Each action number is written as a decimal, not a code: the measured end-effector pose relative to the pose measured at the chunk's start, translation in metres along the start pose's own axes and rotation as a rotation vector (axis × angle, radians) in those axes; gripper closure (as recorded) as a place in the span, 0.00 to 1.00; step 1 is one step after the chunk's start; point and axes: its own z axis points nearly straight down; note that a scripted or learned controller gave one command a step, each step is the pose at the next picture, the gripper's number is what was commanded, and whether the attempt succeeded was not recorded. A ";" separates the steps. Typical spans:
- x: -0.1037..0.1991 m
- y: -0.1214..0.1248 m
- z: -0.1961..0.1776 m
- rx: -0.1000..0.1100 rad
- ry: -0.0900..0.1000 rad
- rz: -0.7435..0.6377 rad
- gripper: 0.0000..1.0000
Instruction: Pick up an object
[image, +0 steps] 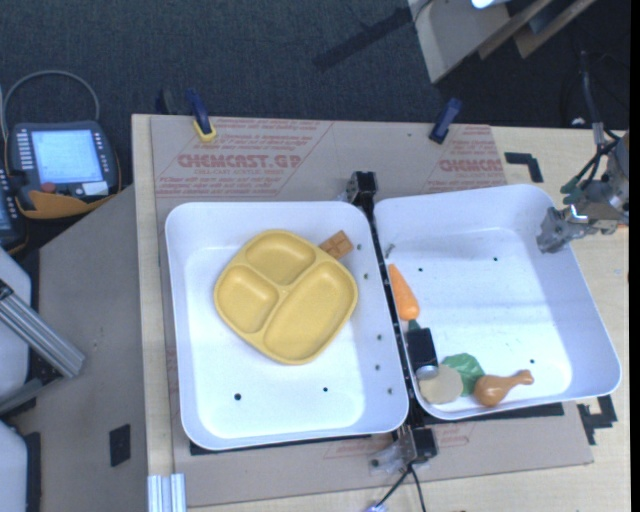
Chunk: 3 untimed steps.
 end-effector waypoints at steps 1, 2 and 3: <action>0.062 0.010 0.001 0.005 0.005 -0.006 1.00; 0.116 0.010 -0.007 0.005 0.005 -0.006 1.00; 0.165 0.003 0.002 0.007 0.004 -0.004 1.00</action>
